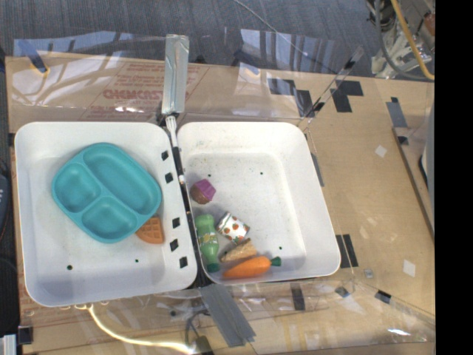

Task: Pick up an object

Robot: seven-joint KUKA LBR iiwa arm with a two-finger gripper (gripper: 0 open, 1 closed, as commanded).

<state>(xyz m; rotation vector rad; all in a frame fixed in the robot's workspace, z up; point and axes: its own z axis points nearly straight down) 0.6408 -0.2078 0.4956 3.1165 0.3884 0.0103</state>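
Left bin [44, 272] carrying a teal divided plate [106, 191], a waffle piece [151, 231] at the plate's lower edge. Right bin's [295, 191] lower-left corner: purple toy [202, 191], green toy [208, 240], patterned cup [233, 228], carrot [248, 268]. Gripper state cannot be told.

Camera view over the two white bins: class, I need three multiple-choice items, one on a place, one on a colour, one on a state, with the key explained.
1. Where does the orange plastic toy carrot lie?
A. Near front edge of the right shallow white bin
B. On the plate
C. On the bench outside both bins

2. What colour is the divided plastic plate?
A. Red
B. Teal
C. Yellow

3. How does the divided plate sit?
A. Upside down
B. Standing on edge
C. Flat, compartments facing up

Key: 1 A, the carrot rests by that bin's near wall, beside the green toy. 2 B, its whole surface shows teal. 3 C, three hollows face the camera in the left shallow white bin.
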